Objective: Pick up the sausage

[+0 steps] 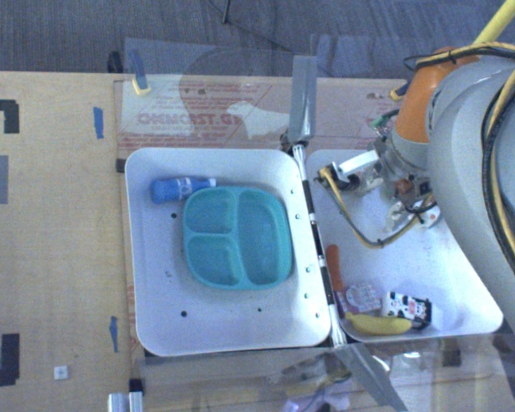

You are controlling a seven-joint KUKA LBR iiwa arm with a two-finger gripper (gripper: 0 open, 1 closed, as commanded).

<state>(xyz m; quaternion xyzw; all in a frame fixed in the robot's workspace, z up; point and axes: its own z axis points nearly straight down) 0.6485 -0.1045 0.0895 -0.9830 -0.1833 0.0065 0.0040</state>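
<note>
Right now the sausage lies lengthwise against the right bin's left wall, well below and left of the gripper; whether that gripper grasps anything, I cannot tell.

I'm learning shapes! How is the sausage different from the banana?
The sausage is reddish-brown and straight; the banana is yellow and curved. The sausage lies along the bin's left wall, the banana along its near edge. Both are long, thin and lie flat in the right bin.
</note>
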